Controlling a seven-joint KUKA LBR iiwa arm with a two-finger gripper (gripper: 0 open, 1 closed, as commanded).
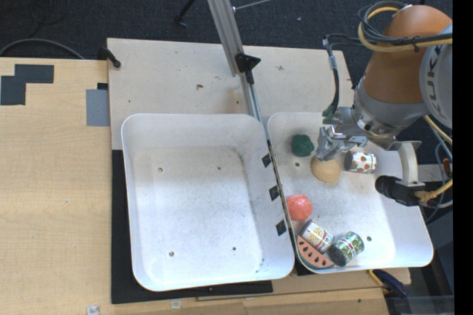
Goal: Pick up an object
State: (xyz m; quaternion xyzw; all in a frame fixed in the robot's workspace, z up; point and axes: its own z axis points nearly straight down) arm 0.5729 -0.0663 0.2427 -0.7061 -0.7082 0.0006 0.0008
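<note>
- Bins sit side by side on the table (59, 180): the left bin (148, 232) is the larger in view, and the right bin (403, 239) holds all the small things.
- Nearest, in the right bin's front corner, a watermelon slice (313, 256) lies against the rim, with a green can (347, 246) on its side just to its right and a small jar (316, 235) touching it from above.
- Just behind the jar, a red ball (299, 207) rests near the divider between the bins.
- Further back, a tan ball (326, 169) lies mid-bin, with a small printed cup (361, 161) on its side just to its right.
- The tool (332, 143) hangs directly over the tan ball, its tip at the ball's upper edge; whether it is released or clenched cannot be told, and nothing is seen between its fingers.
- A dark green ball (301, 145) sits just left of the tool, apart from the tan ball.
- Behind, the arm (403, 62) rises to the right with its orange band, and a metal rail (222, 10) slants away over the table's far part.
</note>
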